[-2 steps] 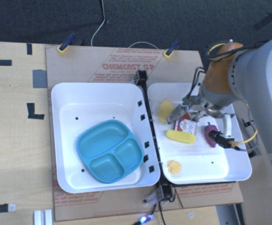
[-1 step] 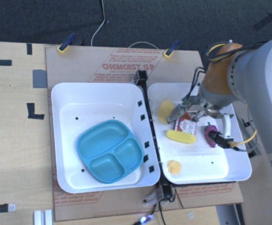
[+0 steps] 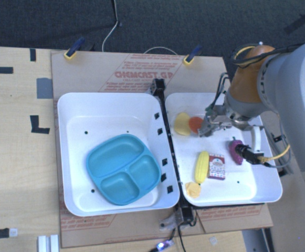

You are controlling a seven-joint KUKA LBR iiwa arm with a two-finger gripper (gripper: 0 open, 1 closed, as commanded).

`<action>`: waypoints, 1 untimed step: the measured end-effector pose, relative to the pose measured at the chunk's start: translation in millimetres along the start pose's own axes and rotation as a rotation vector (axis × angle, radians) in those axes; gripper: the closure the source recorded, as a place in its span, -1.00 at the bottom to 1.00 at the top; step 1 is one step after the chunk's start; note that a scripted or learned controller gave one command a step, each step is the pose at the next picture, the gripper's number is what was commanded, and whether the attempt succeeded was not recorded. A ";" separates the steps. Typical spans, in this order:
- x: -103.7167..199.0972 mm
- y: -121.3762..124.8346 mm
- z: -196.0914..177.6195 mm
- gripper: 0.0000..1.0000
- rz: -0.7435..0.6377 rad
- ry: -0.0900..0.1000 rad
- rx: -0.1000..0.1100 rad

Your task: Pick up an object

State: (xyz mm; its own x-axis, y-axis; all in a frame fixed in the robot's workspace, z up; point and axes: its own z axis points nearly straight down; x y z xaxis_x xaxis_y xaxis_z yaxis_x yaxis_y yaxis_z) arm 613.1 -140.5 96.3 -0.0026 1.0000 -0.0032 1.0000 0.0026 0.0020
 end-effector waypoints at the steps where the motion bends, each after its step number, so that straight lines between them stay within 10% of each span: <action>1: 4.2 -5.9 -59.5 1.00 0.001 0.003 0.000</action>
State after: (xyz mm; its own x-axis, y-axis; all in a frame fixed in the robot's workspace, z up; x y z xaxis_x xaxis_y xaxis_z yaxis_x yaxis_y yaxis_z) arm 607.0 -136.1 155.8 -0.0016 1.0000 -0.0003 1.0000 0.0016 0.0024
